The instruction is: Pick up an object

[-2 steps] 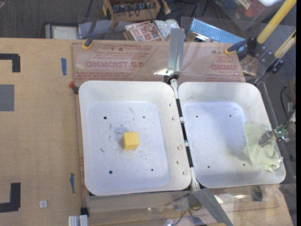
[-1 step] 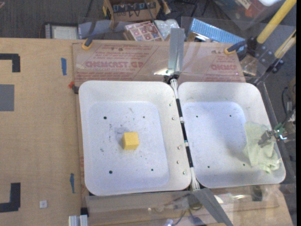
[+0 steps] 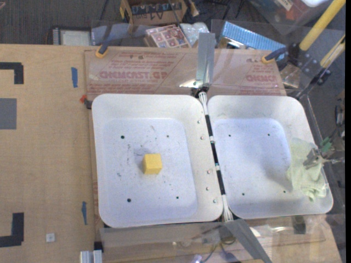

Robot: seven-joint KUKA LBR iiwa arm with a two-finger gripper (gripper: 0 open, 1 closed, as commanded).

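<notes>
A small yellow cube (image 3: 152, 164) lies near the middle of the left white bin (image 3: 109, 111). A crumpled pale yellow-green cloth (image 3: 306, 174) rests against the right wall of the right white bin (image 3: 247, 106). At the picture's right edge, small dark parts of my gripper (image 3: 318, 155) sit right over the cloth's upper end. They are thin and faint, and whether they touch the cloth is unclear.
A metal divider (image 3: 205, 64) stands behind the seam between the bins. Clutter of boxes and a yellow bar (image 3: 328, 14) lies beyond the back of the bench. A wooden board (image 3: 44, 147) stretches to the left of the bins.
</notes>
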